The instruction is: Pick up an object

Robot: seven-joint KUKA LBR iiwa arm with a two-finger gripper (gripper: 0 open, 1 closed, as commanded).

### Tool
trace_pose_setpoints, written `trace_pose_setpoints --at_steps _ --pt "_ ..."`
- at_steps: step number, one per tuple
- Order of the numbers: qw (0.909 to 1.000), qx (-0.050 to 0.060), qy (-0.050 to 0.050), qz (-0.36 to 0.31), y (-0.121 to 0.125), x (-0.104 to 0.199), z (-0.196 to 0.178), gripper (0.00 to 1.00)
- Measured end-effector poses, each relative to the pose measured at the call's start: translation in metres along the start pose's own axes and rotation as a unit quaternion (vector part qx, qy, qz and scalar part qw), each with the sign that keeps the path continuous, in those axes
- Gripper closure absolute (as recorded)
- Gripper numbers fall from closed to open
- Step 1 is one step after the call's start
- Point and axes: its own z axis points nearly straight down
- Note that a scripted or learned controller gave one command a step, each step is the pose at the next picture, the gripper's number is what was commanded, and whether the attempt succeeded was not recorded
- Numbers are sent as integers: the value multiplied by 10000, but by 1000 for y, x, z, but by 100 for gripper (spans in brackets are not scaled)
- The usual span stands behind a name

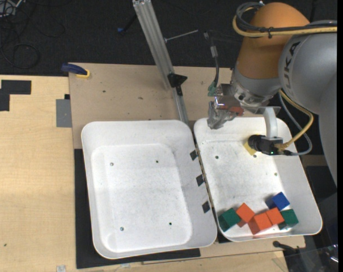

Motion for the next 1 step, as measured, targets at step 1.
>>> trace_pose_setpoints --at_steps 1 --pt "10000 1 0 -1 -6 53 15 100"
